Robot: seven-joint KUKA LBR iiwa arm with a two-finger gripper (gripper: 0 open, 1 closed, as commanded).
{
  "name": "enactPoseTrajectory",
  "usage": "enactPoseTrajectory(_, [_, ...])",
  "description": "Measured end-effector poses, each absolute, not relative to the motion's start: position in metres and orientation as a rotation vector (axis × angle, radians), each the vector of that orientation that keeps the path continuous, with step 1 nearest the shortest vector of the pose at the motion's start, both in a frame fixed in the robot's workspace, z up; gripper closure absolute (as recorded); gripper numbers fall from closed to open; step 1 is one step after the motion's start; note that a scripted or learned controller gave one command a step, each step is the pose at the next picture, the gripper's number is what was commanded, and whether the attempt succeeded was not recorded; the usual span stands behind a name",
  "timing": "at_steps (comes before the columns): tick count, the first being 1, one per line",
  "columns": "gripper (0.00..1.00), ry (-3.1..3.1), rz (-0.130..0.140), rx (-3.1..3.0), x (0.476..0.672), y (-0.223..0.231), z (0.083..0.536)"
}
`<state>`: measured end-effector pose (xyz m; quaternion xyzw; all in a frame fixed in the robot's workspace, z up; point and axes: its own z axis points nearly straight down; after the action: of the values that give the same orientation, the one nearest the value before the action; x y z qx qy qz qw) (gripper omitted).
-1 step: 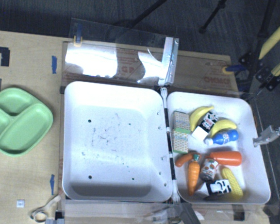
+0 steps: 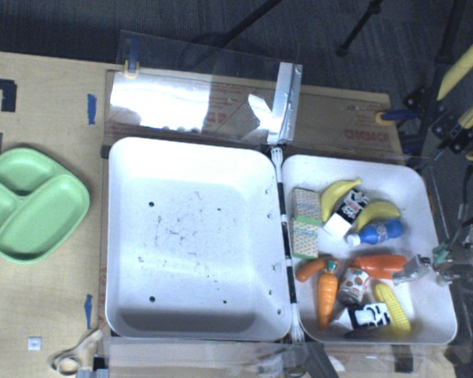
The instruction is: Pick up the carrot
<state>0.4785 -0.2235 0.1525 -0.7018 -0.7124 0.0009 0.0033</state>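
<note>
The carrot [image 2: 327,295] is orange with a green top and lies lengthwise in the right bin [image 2: 437,325], near its front left corner. A smaller orange piece [image 2: 308,270] lies just left of the carrot's top. At the bin's right rim the gripper [image 2: 417,270] reaches in low, its tip next to the right end of a long orange-red vegetable [image 2: 380,264]. The gripper is about a hand's width to the right of the carrot and a little behind it, apart from it. Nothing shows held in it.
The right bin also holds two bananas [image 2: 340,195], a blue bottle [image 2: 378,232], a corn cob [image 2: 394,309], a small can [image 2: 353,286] and green-patterned sponges [image 2: 305,221]. The left bin [image 2: 119,215] stands beside it. A green divided plate [image 2: 25,204] sits at the far left.
</note>
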Motion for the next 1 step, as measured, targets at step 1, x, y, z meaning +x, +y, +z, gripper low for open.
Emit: enactPoseTrajectory(1, [0.0, -2.431, -0.017, -2.029, 0.5023, -0.2231, 0.142])
